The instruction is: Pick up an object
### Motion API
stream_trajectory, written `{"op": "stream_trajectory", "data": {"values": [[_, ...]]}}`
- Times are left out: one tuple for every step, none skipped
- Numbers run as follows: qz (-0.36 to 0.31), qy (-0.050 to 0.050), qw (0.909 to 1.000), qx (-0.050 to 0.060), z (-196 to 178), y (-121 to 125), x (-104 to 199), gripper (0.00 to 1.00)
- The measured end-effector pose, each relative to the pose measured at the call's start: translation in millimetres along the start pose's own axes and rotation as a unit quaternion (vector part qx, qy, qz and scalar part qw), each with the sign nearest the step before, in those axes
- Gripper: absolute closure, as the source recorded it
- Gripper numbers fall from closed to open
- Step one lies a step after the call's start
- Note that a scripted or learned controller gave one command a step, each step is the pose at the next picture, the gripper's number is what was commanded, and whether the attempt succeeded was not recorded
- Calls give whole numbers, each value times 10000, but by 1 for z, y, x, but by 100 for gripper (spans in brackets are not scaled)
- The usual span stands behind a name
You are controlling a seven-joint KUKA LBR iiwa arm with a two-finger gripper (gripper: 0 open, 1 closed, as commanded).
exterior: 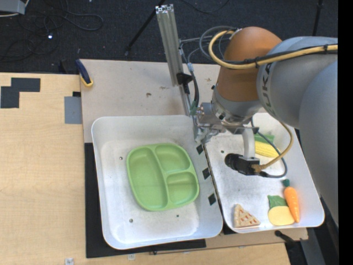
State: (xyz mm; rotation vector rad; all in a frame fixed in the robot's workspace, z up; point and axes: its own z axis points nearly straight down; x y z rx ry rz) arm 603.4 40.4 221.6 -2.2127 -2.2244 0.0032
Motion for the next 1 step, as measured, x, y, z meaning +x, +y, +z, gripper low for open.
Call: {"op": "stream_trajectory", "data": {"values": [[3,-5,10000,-9,9,7,50,100]]}}
